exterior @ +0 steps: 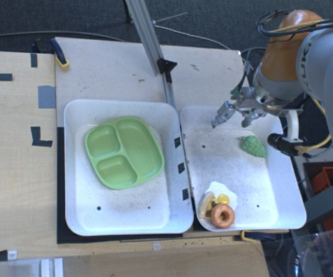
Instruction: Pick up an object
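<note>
Green object (253,146) lying in right bin (281,206), gripper (234,118) above it, fingers spread, holding nothing

- A green knobbly object (253,146) is seen lying in the right bin (281,212), near its far right side.
- A brown glazed donut (222,216) is placed at the near left corner, touching a white-and-yellow piece (219,194).
</note>
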Robot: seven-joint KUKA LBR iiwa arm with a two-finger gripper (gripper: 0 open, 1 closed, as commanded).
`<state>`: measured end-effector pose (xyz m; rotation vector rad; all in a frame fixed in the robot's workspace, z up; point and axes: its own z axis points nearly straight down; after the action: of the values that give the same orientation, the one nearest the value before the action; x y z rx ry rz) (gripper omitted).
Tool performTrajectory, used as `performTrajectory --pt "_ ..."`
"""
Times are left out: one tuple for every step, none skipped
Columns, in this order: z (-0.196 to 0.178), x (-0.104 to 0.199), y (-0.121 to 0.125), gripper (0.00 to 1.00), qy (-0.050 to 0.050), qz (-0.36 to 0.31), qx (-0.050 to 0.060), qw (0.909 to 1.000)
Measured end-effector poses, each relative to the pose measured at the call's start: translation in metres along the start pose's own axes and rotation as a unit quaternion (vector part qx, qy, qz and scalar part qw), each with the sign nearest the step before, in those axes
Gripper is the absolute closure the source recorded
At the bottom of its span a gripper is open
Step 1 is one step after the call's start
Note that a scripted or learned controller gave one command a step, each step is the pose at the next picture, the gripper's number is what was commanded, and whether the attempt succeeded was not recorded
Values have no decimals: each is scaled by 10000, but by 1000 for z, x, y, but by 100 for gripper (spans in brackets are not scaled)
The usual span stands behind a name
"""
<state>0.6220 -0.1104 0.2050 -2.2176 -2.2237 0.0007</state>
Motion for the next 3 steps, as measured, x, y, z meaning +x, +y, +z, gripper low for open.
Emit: performTrajectory --pt "0 0 0 0 0 0 0 10000" --pt "62 8 -1 0 -3 3 34 10000" --pt "117 8 -3 0 -8 3 23 10000"
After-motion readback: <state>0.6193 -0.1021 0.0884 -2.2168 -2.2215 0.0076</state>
